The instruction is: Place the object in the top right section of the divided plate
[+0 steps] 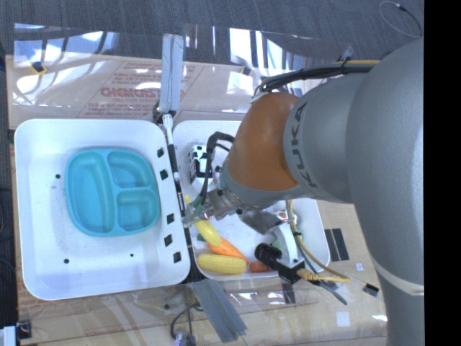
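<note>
Two white bins sit side by side on the bench. The left bin (pixel 29 215) holds a blue divided plate (pixel 113 192). That plate has one long part on its left side and two small parts on its right side. The top right part (pixel 132 170) is the small one farther from the camera.

The right bin (pixel 205 130) is mostly hidden under the big grey arm (pixel 346 143) with its orange band (pixel 263 143). The gripper (pixel 204 209) is low in the right bin, close to the wall (pixel 171 193) between the two bins. I cannot tell if it is open or closed, and I cannot see anything held in it.

Some toy foods lie at the near end of the right bin. A yellow banana shape (pixel 207 231) is just under the gripper. An orange carrot (pixel 230 249) lies next to it. A yellow corn cob (pixel 221 264) lies nearest the front rim, with a small red bit (pixel 257 267) beside it. The thing to move is among these, well apart from the plate, but I cannot tell which one it is.

The wall between the bins stands between the foods and the plate. It has small black marks along it. A small white and black thing (pixel 198 158) sits at the far end of the right bin, too blurry to name. Behind the bins lies a flat pale sheet with red print (pixel 130 85), and a grey strip (pixel 171 71) stands up from the wall.
</note>
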